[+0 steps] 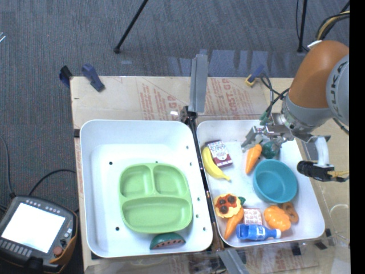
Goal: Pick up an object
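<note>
My gripper [260, 140] hangs low over the back of the right bin [312, 207], under the grey and orange arm [317, 84]. An orange carrot [252, 159] lies tilted just below it, its top end right at the gripper; whether it is held is unclear. A dark green piece [270, 149] sits beside the carrot's top. A blue bowl [275, 180] stands just to the front right of the carrot. To the left lie a banana [214, 164] and a small red and white carton [220, 153].
At the right bin's front lie a pizza slice [227, 205], a second carrot [232, 225], a blue bottle [257, 232], an orange pepper [276, 217] and a cracker [252, 216]. The left bin [97, 153] holds a green divided plate [155, 197] and a watermelon slice [167, 241].
</note>
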Robot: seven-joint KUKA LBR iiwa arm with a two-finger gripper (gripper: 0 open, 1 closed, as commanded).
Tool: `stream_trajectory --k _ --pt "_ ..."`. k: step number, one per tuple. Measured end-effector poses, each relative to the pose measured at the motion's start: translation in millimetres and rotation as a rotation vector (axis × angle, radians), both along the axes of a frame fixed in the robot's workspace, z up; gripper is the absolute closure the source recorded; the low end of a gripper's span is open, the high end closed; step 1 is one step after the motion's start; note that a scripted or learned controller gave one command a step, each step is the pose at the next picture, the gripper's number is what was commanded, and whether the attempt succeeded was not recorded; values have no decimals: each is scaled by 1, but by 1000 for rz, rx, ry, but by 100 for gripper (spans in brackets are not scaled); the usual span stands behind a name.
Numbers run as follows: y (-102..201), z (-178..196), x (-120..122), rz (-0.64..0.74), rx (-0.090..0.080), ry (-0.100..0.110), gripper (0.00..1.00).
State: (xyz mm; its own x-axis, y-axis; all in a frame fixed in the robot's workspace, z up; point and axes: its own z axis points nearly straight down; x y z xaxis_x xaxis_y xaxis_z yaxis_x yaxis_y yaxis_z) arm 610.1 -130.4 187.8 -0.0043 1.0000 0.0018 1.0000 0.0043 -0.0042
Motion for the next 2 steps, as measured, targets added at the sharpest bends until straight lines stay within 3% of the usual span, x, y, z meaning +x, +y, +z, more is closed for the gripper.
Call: stream_trajectory --k 1,2 --pt "-50 -103 -1 -144 -1 3 0" --pt "-50 -92 0 -143 1 1 100"
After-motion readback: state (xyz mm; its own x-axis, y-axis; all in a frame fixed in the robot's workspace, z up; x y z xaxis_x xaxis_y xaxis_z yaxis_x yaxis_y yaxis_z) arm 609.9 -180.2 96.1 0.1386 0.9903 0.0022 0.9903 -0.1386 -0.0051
